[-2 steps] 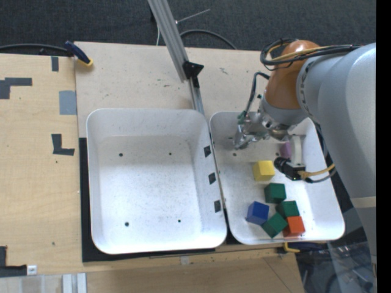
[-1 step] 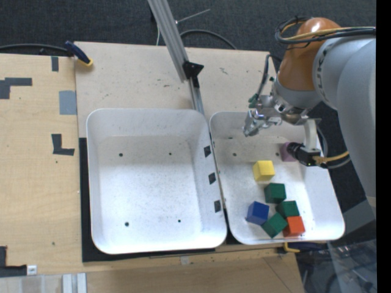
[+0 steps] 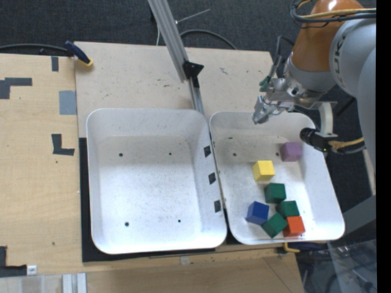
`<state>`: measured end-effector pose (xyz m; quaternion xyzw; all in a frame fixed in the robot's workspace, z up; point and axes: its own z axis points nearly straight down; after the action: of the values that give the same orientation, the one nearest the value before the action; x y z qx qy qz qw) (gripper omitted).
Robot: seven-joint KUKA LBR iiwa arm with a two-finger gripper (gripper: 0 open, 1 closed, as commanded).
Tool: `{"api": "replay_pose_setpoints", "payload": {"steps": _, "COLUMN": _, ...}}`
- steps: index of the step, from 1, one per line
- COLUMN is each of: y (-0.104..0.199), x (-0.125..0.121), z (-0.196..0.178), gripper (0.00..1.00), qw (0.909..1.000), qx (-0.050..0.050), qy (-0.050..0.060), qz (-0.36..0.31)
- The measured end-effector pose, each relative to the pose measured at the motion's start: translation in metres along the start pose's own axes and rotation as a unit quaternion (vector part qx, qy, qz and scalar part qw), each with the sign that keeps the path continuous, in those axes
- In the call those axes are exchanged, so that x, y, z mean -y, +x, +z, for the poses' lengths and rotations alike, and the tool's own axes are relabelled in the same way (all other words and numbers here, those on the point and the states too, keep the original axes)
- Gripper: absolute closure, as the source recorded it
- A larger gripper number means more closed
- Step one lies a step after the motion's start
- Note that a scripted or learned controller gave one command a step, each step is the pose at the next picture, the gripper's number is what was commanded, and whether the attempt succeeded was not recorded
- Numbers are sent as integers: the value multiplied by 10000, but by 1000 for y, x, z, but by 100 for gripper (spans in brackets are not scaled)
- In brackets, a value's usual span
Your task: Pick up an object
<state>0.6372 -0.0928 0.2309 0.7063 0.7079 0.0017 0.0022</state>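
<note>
The right bin (image 3: 239,140) holds several small blocks: a purple one (image 3: 291,151) near its far right side, a yellow one (image 3: 264,170) in the middle, and a blue one (image 3: 257,212), three green ones (image 3: 275,192) and an orange one (image 3: 295,226) bunched toward the near right corner. My gripper (image 3: 263,115) hangs over the far edge of that bin, up and left of the purple block. Its fingertips look close together with nothing between them.
The left bin (image 3: 110,127) sits beside the right one, with a dark divider between them. A slanted metal pole (image 3: 174,38) crosses the bench behind the bins. The grey arm with its orange band (image 3: 330,8) fills the upper right.
</note>
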Motion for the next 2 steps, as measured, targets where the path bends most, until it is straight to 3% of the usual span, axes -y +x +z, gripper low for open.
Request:
{"api": "replay_pose_setpoints", "payload": {"steps": 1, "y": 0, "x": -1, "z": -40, "gripper": 100, "qw": 10000, "qx": -3, "qy": 13, "qz": 0}}
{"api": "replay_pose_setpoints", "payload": {"steps": 2, "y": 59, "x": 14, "z": -39, "gripper": 100, "qw": 10000, "qx": -10, "qy": 31, "qz": -21}}
